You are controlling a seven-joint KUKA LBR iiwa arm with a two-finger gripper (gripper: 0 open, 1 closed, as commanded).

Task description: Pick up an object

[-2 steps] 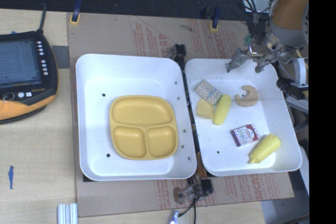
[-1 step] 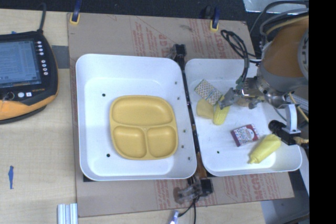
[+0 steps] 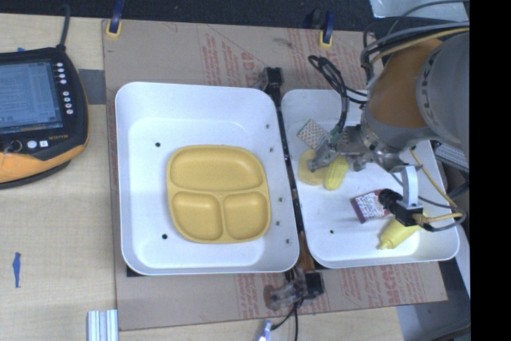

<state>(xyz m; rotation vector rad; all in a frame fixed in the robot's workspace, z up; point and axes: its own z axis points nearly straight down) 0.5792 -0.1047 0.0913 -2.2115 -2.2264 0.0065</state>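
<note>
- My end effector point(image 3: 334, 158) is down in the right bin point(image 3: 351, 251), low over its left side
- It sits right at a yellow corn-like piece point(image 3: 334, 172), with a second yellow bit point(image 3: 310, 173) just beside that to the left
- Open or closed? I cannot tell; the wrist and cabling hide the tips from above
- So, judging progress: the reach is made, but nothing is visibly lifted, and I would call the grasp itself and the raise both yet to do
- Counting the right bin: one checkered grey packet point(image 3: 310, 132) near the top, one small red-and-white patterned box point(image 3: 368, 206), one yellow piece point(image 3: 397, 234) near the bottom right, plus the two yellow bits at my tip
- That makes five loose things there, as far as I can make out
- Left bin point(image 3: 136, 172): one yellow divided plate point(image 3: 218, 192) with three compartments, lying flat in the middle
- Two white bins in all, side by side on the bench point(image 3: 48, 251), and one teach pendant point(image 3: 36, 116) at the far left
</note>
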